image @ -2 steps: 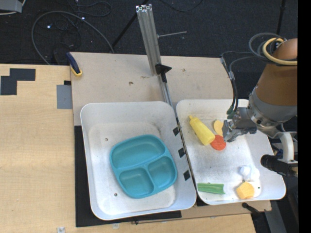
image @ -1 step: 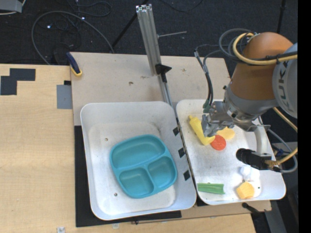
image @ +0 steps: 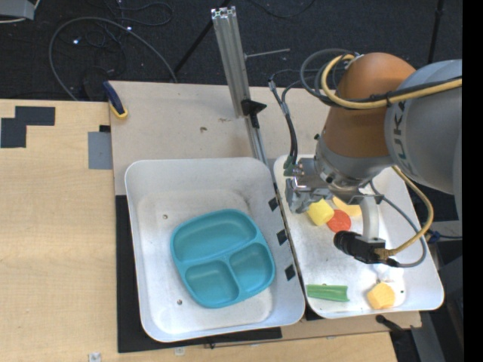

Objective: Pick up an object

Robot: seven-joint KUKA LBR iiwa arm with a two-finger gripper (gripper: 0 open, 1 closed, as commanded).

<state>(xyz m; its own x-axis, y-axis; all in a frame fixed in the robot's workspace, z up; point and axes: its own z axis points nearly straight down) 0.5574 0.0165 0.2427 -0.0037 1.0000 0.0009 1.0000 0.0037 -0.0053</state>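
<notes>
A wooden bench top fills the left of the scene. Next comes the left bin, a shallow white tray holding a teal divided plate with three compartments, lying at a slant near the bin's middle. Behind the two bins, a metal post rises at an angle from the beige board. The right bin holds several small items: a yellow block just beside a red piece, a green strip lying flat near the front edge, and an orange-yellow piece to its right, close to the front corner. The arm, grey with an orange band, reaches in from the right and hangs over the back of the right bin; its gripper sits low just left of the yellow block, near the bin's left wall. Whether the gripper is open or closed cannot be told, and no item is seen in its grasp.
</notes>
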